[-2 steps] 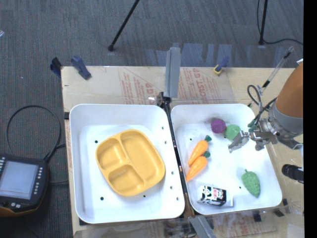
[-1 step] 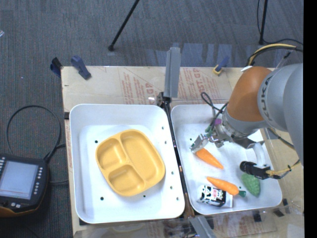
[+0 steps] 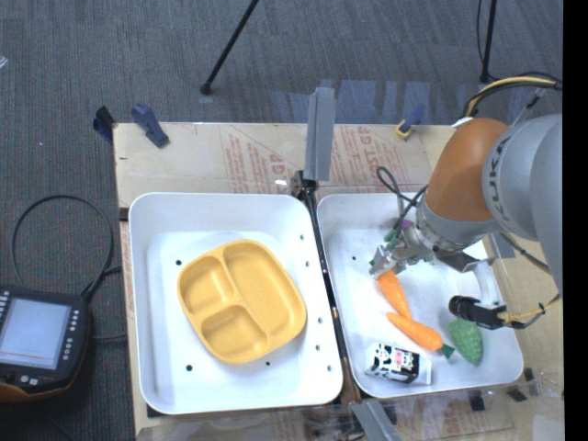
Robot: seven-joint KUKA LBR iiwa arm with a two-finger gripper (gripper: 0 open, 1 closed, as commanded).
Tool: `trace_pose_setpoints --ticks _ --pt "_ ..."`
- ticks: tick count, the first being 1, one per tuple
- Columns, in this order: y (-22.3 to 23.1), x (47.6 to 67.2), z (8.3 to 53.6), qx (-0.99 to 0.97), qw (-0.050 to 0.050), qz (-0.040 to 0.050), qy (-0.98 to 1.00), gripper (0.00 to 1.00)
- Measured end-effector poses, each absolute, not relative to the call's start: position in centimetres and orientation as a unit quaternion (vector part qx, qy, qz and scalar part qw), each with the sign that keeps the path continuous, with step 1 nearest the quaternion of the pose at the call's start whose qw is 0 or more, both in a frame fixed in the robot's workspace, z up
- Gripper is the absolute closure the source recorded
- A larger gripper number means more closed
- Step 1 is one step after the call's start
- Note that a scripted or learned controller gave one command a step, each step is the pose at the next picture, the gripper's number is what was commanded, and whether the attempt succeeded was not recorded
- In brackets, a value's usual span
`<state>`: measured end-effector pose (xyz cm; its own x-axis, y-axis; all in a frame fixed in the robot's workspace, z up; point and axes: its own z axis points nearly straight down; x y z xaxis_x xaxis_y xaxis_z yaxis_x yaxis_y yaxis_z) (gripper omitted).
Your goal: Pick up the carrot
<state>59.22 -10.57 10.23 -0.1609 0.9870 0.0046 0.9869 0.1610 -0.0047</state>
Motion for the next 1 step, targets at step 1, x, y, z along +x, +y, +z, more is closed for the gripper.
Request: trace_pose_setpoints --ticks 1 --pt "-2.02 64.69 24.37 -0.591 -0.004 -0.0046 -0.806 1.00"
